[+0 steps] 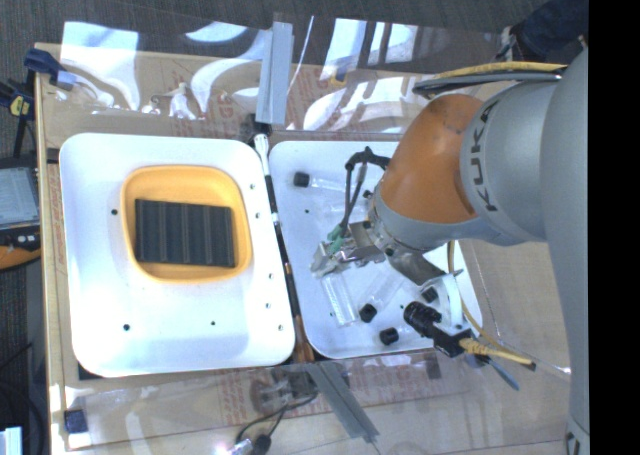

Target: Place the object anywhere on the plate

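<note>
**Reaching into the right bin, plate waiting in the left**

I am leaning in from the right side of the counter, my grey arm with its orange band (pixel 435 168) hanging over the right shallow white bin (pixel 300 233). My pincer (pixel 345 248) is hovering low over the middle of that bin, pointing toward the divider between the two bins. Whether it is apart, together, or clamped on anything I cannot tell; the metal parts there are blurring into the glare and my own wrist is covering much of them.

Just below the pincer, a clear plastic tube-like object (pixel 340 301) is lying on the bin floor, and I am judging this, not with full confidence, to be the thing I am meant to move. Its long axis is running roughly from the pincer down toward the near rim, slightly slanted. A few small black pieces (pixel 368 313) are lying beside it, and another small black piece (pixel 301 180) is sitting near the top corner.

The yellow rounded-square plate with the dark ribbed centre (pixel 185 183) is resting in the left shallow white bin (pixel 170 333), well apart from the pincer, straight across the divider to its left. So the object is lying close below me, and the carry will be going leftward.
</note>
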Robot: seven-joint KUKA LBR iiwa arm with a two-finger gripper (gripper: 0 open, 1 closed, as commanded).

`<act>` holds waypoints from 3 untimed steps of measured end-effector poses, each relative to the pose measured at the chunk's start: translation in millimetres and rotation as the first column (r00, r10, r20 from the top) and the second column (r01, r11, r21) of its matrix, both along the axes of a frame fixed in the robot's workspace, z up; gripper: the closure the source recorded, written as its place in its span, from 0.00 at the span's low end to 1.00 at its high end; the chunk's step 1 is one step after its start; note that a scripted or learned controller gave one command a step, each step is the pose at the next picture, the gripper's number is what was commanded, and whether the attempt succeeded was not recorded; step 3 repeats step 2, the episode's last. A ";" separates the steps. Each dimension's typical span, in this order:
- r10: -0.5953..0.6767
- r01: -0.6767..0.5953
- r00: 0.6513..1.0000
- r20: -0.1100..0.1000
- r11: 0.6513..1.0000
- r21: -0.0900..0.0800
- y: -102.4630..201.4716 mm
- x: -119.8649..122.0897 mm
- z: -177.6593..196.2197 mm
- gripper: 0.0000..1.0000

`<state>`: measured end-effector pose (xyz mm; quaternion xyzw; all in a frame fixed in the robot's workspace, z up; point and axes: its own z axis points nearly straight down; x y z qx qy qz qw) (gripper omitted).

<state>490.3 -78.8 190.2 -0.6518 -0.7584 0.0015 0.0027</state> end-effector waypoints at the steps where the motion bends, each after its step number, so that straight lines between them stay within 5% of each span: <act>1: 0.145 -0.145 0.989 0.003 0.989 -0.001 40.7 45.1 0.8 1.00; 2: 0.145 -0.145 0.989 0.003 0.989 -0.001 40.5 45.1 0.9 0.00; 3: 0.145 -0.145 0.989 0.003 0.989 -0.001 40.5 45.1 0.9 0.00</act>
